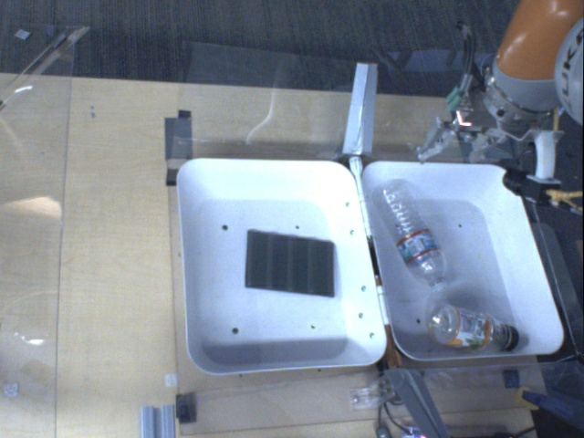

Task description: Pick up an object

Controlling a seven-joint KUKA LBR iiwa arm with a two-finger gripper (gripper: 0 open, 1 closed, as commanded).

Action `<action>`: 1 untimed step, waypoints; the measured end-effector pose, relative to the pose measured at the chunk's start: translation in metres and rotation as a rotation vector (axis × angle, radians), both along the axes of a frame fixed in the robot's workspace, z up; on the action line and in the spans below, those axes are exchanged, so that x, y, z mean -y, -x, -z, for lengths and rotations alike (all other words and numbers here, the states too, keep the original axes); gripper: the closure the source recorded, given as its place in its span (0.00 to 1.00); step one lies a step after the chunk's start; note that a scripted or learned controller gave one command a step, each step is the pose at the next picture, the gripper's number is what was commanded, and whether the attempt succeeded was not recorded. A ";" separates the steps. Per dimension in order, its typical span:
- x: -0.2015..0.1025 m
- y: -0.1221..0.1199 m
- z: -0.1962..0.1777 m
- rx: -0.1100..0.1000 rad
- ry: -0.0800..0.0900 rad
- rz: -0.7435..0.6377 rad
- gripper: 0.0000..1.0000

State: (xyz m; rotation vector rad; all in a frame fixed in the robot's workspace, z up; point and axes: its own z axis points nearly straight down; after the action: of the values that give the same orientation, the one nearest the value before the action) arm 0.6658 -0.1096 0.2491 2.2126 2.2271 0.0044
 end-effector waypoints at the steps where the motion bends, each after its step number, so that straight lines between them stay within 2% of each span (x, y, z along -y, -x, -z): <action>1: 0.003 0.013 0.093 0.001 0.001 -0.181 0.00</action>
State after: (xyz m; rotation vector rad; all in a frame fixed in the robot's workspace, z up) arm 0.6523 -0.1129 0.1560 2.0016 2.4176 0.0045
